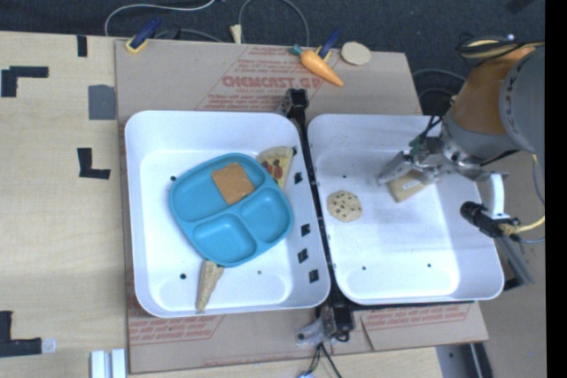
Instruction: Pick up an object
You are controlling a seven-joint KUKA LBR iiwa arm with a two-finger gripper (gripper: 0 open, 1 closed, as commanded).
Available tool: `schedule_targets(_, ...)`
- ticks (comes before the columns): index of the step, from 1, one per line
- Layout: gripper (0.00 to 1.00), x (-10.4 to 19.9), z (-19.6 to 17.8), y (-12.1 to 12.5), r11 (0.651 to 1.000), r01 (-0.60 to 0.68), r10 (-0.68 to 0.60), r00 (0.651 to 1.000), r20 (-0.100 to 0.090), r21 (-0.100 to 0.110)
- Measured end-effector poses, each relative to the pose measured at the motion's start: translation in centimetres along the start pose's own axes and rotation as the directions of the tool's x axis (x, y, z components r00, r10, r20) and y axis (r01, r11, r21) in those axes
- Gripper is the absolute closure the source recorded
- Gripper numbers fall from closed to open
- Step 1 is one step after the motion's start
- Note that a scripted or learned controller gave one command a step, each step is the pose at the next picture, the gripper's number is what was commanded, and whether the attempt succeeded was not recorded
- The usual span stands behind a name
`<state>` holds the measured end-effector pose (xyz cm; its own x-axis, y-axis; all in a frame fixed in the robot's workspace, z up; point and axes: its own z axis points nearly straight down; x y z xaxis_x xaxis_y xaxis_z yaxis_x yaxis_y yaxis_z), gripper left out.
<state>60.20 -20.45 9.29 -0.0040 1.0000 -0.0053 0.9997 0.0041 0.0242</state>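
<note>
Red print on the cardboard sheet

We make out one piece of lettering: red block capitals on the cardboard sheet at twelve o'clock of the left bin, seeming to read "CHICKCAST CU…". Fainter red print along the sheet's six o'clock edge is too small for us to read.

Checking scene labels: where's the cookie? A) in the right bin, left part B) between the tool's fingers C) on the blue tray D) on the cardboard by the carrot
A: the cookie lies flat on the floor of the right bin, near its left wall, apart from the tool further right.
</note>
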Motion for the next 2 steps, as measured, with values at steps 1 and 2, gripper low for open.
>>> schedule_targets(1, 1.0, 0.2, -1.3, 0.3, 1.0, 0.003, -0.003, 1.0, 0.0, -0.003)
schedule_targets(2, 1.0, 8.7, -4.6, -2.7, 1.0, 0.004, -0.004, 1.0, -0.01, 0.025)
